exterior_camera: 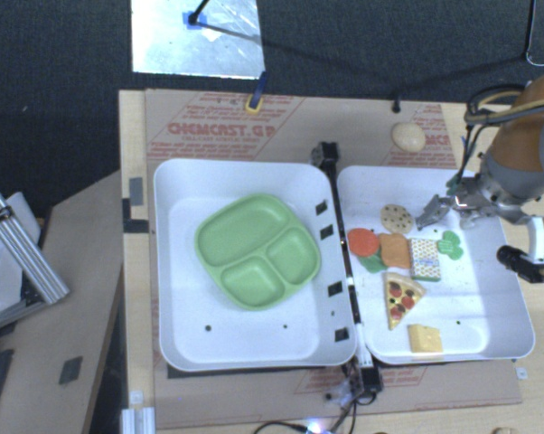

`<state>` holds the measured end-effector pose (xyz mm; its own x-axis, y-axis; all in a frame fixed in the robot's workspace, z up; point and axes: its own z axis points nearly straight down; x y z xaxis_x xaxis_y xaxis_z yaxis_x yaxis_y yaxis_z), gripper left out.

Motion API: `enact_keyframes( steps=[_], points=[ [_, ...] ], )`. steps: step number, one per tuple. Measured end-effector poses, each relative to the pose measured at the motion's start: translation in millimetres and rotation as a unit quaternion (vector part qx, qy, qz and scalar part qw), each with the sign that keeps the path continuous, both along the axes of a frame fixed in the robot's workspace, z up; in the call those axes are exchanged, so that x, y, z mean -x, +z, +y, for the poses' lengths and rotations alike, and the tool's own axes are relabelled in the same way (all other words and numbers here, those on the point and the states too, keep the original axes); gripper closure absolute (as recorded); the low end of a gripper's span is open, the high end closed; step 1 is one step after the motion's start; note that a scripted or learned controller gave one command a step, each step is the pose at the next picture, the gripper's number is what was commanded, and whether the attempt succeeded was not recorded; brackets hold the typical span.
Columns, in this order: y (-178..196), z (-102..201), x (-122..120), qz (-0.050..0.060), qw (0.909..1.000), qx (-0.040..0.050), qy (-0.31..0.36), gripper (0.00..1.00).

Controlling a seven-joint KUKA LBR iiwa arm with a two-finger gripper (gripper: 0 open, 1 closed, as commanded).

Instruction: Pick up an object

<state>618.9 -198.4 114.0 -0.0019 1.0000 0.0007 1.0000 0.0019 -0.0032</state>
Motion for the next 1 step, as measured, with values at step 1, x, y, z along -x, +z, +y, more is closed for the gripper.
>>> enact_keyframes(
  steps=[1],
  points=[
    [-28.4, 0.2, -2.0, -0.004, 1.0, 0.0017, 0.001, 0.0]
  ],
)
